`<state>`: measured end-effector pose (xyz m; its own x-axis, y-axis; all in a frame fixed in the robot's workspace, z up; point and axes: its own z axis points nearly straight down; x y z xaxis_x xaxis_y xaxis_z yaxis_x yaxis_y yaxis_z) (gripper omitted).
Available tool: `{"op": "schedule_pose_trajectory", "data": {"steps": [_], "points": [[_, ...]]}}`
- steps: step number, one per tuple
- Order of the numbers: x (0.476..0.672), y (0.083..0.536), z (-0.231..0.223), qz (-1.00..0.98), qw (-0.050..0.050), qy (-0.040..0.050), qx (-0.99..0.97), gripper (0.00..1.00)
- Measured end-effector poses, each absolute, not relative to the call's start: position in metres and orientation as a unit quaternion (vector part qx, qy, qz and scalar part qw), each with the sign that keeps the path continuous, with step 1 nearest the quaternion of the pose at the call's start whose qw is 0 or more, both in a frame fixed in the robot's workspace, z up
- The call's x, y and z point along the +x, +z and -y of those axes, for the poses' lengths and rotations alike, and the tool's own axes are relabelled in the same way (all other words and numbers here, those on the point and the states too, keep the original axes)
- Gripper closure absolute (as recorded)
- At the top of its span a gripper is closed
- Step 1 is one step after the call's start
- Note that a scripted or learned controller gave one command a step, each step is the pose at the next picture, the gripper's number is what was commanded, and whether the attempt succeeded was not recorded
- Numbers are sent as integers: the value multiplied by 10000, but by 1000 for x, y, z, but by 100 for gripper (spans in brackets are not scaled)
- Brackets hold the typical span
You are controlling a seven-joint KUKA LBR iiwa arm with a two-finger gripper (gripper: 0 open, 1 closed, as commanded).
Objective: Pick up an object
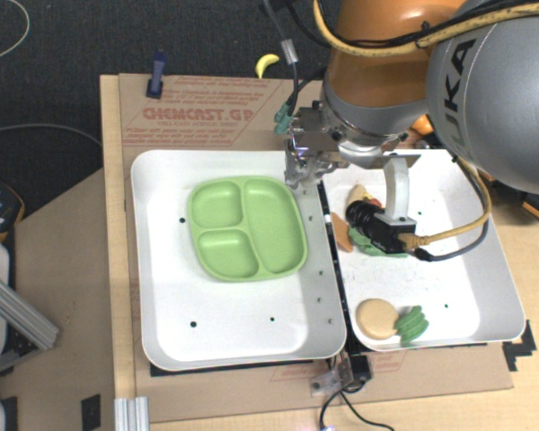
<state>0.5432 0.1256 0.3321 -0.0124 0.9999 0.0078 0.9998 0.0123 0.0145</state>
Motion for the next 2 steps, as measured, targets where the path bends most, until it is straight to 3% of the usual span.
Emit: {"op": "schedule_pose_trajectory", "data": {"steps": [1,2], "points": [[482,461,-133,-7092,31,84,7049,100],[506,379,-84,-7047,-17,-37,7095,100]]}}
